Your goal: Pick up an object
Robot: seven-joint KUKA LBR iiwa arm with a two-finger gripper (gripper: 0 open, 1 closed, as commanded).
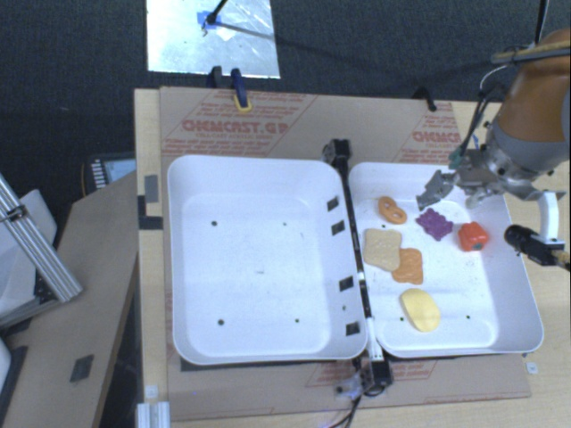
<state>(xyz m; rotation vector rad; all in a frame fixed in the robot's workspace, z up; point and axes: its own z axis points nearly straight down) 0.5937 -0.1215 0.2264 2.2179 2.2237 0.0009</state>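
Your bench (285, 119) is topped with printed brown cardboard, and two shallow white bins sit on it side by side, touching. The right bin (517, 328) lies directly under the gripper (439, 190); the left bin (259, 257) sits well off to the gripper's left (camera's left).
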